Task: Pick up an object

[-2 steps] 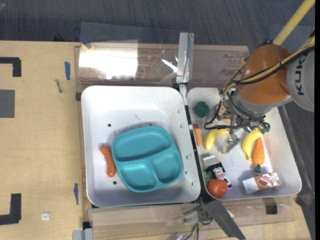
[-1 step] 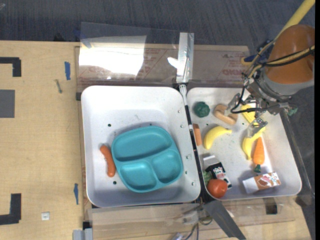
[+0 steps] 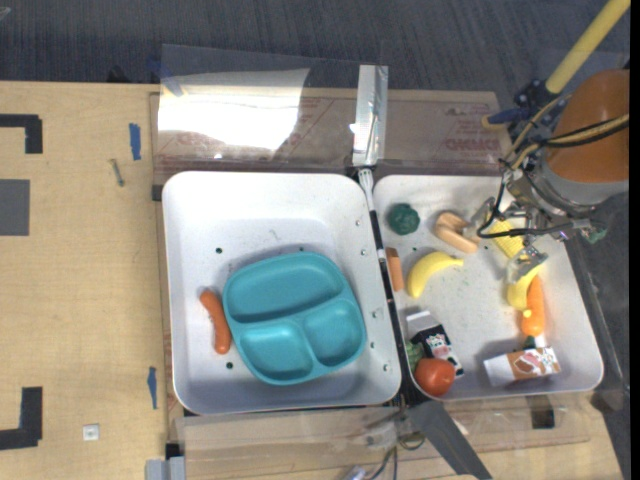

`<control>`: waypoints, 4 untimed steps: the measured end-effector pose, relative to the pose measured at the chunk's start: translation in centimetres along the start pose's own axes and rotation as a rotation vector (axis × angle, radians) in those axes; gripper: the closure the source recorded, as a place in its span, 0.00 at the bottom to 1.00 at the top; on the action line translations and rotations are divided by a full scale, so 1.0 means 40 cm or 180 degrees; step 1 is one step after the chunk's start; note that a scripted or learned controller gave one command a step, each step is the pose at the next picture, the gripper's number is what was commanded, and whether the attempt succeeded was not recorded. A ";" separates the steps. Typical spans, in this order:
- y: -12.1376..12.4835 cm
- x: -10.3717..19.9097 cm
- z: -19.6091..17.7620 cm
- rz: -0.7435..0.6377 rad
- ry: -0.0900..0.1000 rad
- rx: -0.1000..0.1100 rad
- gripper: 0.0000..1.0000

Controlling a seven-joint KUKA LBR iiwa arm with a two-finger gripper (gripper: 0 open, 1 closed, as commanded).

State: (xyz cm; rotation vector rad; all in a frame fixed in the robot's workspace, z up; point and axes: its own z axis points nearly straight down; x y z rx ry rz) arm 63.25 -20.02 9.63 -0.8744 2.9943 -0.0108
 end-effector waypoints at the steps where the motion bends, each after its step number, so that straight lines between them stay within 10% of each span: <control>1: 0.031 0.064 -0.003 0.0134 -0.0009 0.0010 0.00; 2: 0.132 0.137 -0.007 0.0177 -0.0009 0.0024 0.00; 3: 0.153 -0.038 -0.002 0.1478 -0.0026 0.0017 0.00; 4: 0.071 0.158 -0.005 0.1193 -0.0002 0.0026 0.00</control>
